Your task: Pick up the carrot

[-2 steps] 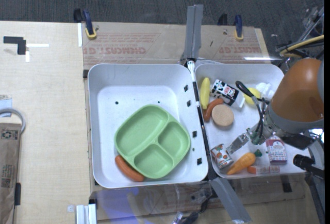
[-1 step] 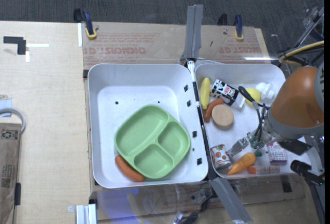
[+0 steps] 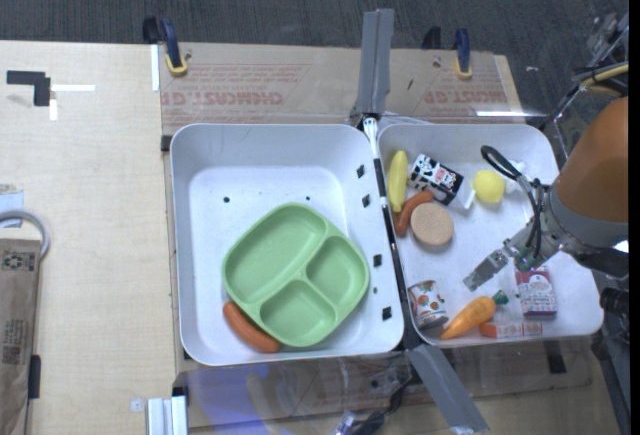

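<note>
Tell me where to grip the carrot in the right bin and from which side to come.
Grip the carrot across its thicker middle, coming straight down from above. It lies flat and slanted, leafy end up-right, tip toward the small can. Close across its narrow width; the pink carton and bin wall probably crowd a sideways approach.

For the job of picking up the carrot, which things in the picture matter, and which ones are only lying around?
Part of the job:
- carrot, near the front of the right bin
- gripper, hovering just above the carrot

Only lying around:
- green plate in the left bin
- sausage beside the plate
- banana
- lemon
- round biscuit
- small red carton
</note>
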